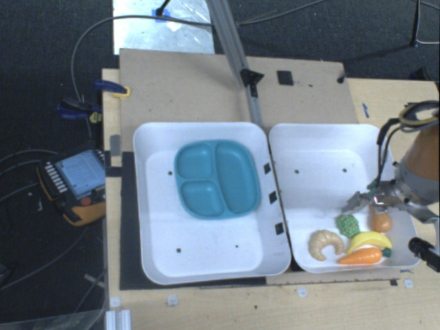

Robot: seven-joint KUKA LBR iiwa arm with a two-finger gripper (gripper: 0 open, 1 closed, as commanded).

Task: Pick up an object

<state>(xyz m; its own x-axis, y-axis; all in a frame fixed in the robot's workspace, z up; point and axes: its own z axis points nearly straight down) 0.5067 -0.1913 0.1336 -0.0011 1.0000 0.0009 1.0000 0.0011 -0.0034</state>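
I see the gripper (371, 201) low in the right bin (316, 150), fingers spread open, nothing between them. An orange round piece (380, 221) lies just beside its tips. The rest of the toy food crowds that bin's near right corner: broccoli (348, 225) touching the banana (370, 240), carrot (360, 256) against the near wall, croissant (326, 243) left of the broccoli. The bin's far half is bare floor. A blue divided plate (217, 178) sits in the left bin (155, 205).
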